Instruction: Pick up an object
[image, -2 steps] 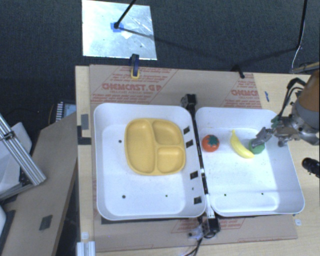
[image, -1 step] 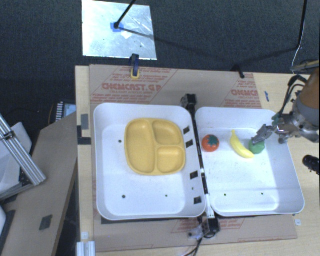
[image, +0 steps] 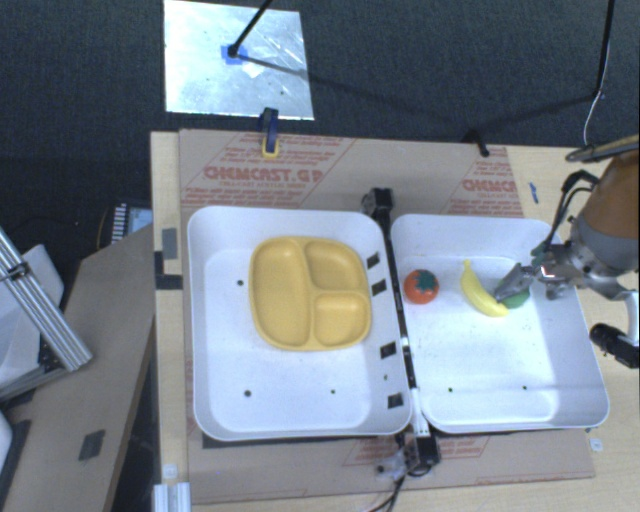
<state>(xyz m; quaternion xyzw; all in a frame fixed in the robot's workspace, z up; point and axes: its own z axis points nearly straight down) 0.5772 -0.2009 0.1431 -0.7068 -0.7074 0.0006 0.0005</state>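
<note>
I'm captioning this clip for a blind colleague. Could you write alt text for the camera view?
The gripper reaches from the right into the right bin, beside a banana, with a small orange fruit further left. The left bin holds a yellow divided plate.

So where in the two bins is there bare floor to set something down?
Right bin: the whole near half is bare, below the tomato and banana. Its far half is crowded, with the tool right at the banana's end. Left bin: the yellow divided plate fills the middle, leaving a strip along the near wall and a narrower one on the left.
</note>
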